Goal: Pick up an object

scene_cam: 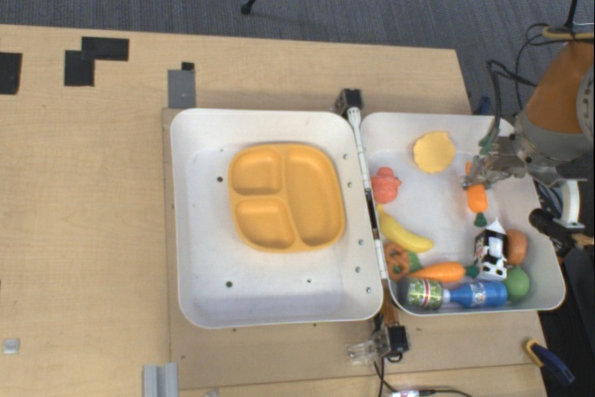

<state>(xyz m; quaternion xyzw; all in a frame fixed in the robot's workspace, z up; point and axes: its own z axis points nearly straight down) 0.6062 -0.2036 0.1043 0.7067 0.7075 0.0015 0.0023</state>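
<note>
**Your arm: grey body, orange band, metal gripper**

You see the arm (558, 102) as a rounded grey shell with a broad orange band above the wrist. Black cables loop beside it and thin wires run up past it. At its tip your gripper (486, 165) is a small cluster of bare grey metal parts with slim fingers, and a dark fitting sits below the wrist.
</note>
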